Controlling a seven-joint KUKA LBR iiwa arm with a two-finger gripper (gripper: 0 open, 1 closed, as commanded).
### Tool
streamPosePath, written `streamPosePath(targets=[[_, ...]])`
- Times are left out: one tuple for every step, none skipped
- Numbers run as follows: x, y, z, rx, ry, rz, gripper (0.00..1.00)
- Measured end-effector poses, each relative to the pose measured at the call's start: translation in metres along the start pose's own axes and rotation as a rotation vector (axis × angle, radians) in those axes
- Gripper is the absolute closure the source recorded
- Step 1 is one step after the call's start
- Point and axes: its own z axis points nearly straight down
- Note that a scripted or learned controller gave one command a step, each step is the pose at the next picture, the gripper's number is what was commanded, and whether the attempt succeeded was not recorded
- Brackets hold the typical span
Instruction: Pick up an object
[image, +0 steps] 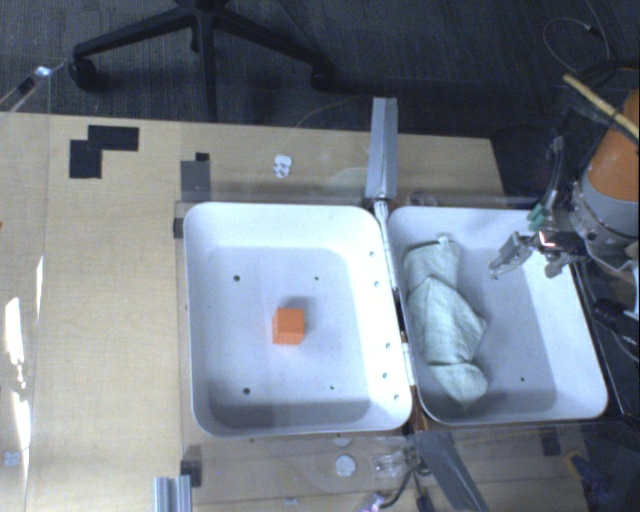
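Note:
A small orange cube (289, 326) rests near the middle of the left white bin (215, 400). A crumpled pale grey-white cloth (443, 318) lies along the left side of the right white bin (560, 400). My gripper (524, 257) hangs over the upper right part of the right bin, to the right of the cloth and apart from it. Its fingers (503, 259) are spread, and nothing sits between them. The orange band of the arm (612, 165) shows at the right edge.
A metal divider post (381, 150) stands behind the seam between the two bins. The wooden bench (90, 330) extends to the left, with black tape marks (100, 148) at its back left. A chair base (200, 40) stands on the dark floor behind.

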Motion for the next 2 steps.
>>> streamPosePath(targets=[[0.0013,0.0044,0.1553,-0.013,-0.003,-0.261,0.0],[0.0013,0.0044,0.1553,-0.013,-0.003,-0.261,0.0]])
